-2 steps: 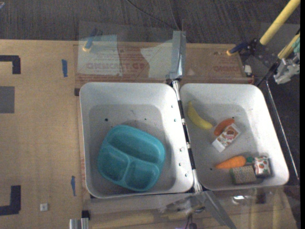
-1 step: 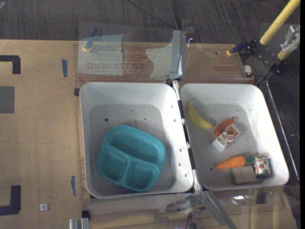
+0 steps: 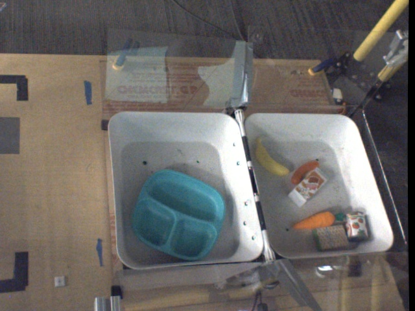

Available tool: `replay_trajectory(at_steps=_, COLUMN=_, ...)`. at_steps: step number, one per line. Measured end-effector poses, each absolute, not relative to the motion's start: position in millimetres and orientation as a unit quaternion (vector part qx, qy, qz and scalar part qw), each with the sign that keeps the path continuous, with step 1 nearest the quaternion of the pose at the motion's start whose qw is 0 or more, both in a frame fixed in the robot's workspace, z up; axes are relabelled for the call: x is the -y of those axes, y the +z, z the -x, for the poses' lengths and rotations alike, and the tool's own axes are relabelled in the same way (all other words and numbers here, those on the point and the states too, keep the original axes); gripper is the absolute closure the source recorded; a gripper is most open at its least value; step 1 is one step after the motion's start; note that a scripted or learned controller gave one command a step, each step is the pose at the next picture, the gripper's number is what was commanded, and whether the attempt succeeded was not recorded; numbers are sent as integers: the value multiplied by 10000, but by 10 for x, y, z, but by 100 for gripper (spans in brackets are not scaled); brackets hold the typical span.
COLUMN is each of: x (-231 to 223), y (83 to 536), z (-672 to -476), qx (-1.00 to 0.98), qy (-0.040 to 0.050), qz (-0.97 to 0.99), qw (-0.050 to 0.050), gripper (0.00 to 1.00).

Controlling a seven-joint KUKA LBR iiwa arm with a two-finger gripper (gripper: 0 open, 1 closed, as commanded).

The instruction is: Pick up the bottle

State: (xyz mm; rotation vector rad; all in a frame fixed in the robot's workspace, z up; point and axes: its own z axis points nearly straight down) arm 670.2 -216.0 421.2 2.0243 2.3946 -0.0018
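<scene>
The right bin gathers the small items, so the bottle (probably the red piece) lies touching a carton, awkward to grasp cleanly. Whether the tool is spread or pressed together, I cannot tell.

Matt teal plastic tray, smooth white plastic bins (slightly glossy), bare wood bench

Item, possible arm part: a pale grey piece is sitting beyond the far right corner of the right bin, at the edge of the view. It is too cropped to tell whether it belongs to the arm, or how it is posed.
</scene>
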Motion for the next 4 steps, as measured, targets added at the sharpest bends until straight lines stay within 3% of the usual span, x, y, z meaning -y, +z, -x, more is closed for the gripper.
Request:
replay_trajectory(at_steps=1, x=2185, y=4355, z=-6688, qx=-8247, qy=1, qz=-5656, qw=26, gripper=100)
replay_trajectory(at_steps=4, x=2151, y=4673, z=-6723, qx=-8265, qy=-2, qz=-5628, qw=104, gripper=100)
